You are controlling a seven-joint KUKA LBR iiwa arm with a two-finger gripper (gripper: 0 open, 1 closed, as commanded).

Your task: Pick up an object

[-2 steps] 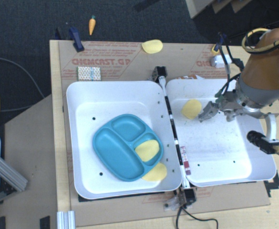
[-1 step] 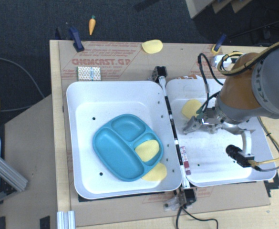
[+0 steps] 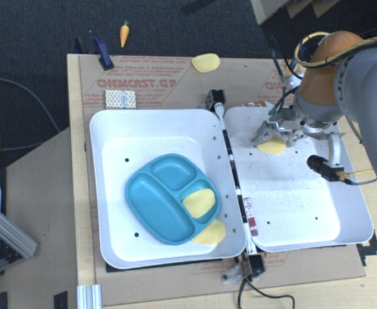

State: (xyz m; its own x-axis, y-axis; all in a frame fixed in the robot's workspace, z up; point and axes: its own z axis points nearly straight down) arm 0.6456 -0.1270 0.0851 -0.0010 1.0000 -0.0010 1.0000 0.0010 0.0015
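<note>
1. Down in the right bin (image 3: 304,217), the end effector (image 3: 280,131) sat at the bin's upper left part, directly over a yellow piece (image 3: 271,147). Whether it was spread or pressed together could not be told, because the wrist hid that part.

2. On the far left of the desk (image 3: 82,172), above the bins, lay a small patterned packet (image 3: 120,98), a blue clip-like thing (image 3: 102,51) and, off the desk on the dark floor, a tiny orange carrot toy (image 3: 124,33).

3. The left bin (image 3: 111,140) held a blue divided plate (image 3: 165,198). One yellow piece lay in its small compartment (image 3: 199,201), and another rested just beside the plate's lower rim (image 3: 209,234).

4. A further yellow lump (image 3: 205,62) lay on the desk above the bins, well apart from the arm.

5. The task's thing, the yellow piece in the right bin, lay flat on the floor of the bin, touching or just under the end effector's tip. It looked small, light and probably soft or rubbery, with a smooth, low, rounded form, so it might slip.

6. Taking hold across its narrow middle, with the end effector pressed close to the bin floor, seemed the surest way. No firm hold on it could be seen.
</note>
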